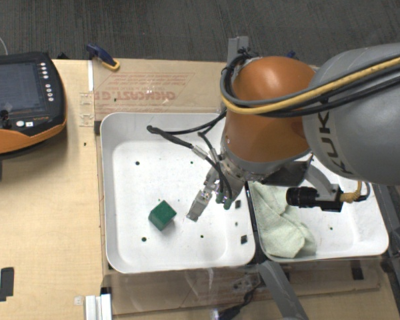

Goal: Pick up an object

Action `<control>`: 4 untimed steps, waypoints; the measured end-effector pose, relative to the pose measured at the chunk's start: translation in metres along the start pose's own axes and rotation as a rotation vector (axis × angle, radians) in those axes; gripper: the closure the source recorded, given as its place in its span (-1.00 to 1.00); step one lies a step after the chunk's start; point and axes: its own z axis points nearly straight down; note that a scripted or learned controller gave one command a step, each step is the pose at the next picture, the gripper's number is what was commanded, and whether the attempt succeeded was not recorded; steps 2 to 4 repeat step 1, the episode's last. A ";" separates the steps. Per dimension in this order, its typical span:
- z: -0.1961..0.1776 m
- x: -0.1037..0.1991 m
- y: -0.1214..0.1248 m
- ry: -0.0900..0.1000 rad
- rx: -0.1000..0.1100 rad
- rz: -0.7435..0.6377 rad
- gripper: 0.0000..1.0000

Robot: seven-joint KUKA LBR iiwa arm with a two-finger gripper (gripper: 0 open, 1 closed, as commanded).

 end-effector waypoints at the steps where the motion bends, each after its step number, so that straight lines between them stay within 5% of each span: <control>1: -0.051 0.003 0.020 -0.003 -0.003 -0.238 -1.00; 4: -0.051 0.003 0.020 -0.003 -0.003 -0.238 -1.00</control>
